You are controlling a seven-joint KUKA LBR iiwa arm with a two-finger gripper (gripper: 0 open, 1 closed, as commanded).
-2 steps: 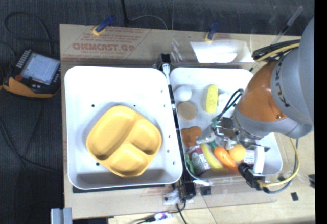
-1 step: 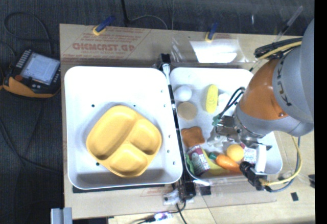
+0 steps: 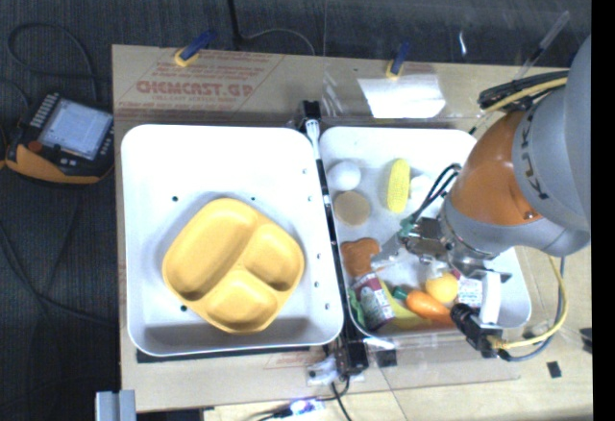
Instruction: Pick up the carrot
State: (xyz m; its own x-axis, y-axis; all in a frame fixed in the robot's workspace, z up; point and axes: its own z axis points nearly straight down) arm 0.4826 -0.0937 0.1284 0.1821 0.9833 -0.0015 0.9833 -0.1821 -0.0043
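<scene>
The carrot [image 3: 429, 304] is a short orange piece lying near the front wall of the right bin [image 3: 336, 145]. A small yellow fruit [image 3: 442, 287] touches its upper right side. My gripper [image 3: 420, 238] hangs under the orange-banded wrist, a little above and left of the carrot in the view, over the middle of the right bin. The wrist hides much of the gripper. Nothing shows as held.
The right bin also holds a white egg [image 3: 345, 176], a corn cob [image 3: 398, 184], a tan round piece [image 3: 353, 208], a brown-orange piece [image 3: 360, 256] and a dark can [image 3: 370, 302] left of the carrot. A yellow divided plate [image 3: 233, 262] sits in the left bin [image 3: 144, 179].
</scene>
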